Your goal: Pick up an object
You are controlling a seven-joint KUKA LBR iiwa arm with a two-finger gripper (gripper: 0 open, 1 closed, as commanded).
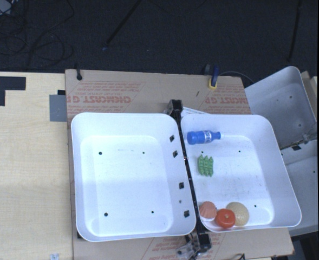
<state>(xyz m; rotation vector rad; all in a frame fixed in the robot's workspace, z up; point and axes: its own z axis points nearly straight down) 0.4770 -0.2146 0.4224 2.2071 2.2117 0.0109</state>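
The right bin [267, 145] holds several objects. A blue bottle [203, 137] lies on its side near the bin's back left corner. Below it, close to the divider, lies a small green knobbly piece [205, 166]. At the front left of the bin sit three round things close together: a pale pink one [207, 210], a red one [225, 218] and a beige one [238, 213]. The red one touches both neighbours.
The left bin [86, 140] stands beside the right one on a cardboard sheet [127, 93]. A black clip strip [183, 167] runs between the bins. A grey metal panel [281, 96] rises at the right. Light wooden bench [24, 172] lies to the left.
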